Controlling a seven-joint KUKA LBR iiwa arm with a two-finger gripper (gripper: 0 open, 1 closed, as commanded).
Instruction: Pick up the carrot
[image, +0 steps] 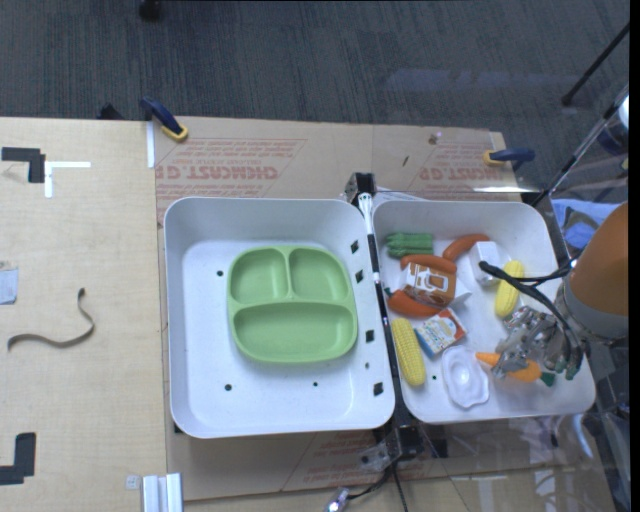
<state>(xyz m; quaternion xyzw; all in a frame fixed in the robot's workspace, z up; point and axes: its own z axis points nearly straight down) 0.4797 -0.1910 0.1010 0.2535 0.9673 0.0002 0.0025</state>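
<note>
In the rt bin (545, 225), low in its front-rt corner, the gripper (527, 350) sits down among the toys, a metal tangle w/ cables looping off it. The carrot (512, 368) is right there under it: orange body poking out to the left of the metal, more orange below, a bit of green at the rt end by the bin wall. Looks like the carrot lies betw the fingers, but the view's cluttered and I can't tell if they're closed on it or just straddling it. The arm (608, 272) comes in from the rt, orange band showing above the wrist.

Rest of that bin: a corn cob (407, 352) lying along the left wall, a second yellow cob (510, 285) nr the middle, a green veg piece (410, 243) at the back, a red-orange sausage shape (463, 245) beside it, a small printed packet (428, 283), a blue-and-white packet (438, 333), and a clear plastic cup-like thing (462, 378) just left of the carrot.

Left bin (190, 400) holds a green divided plate (293, 304), 3 compartments, sitting flat abt centre.
</note>
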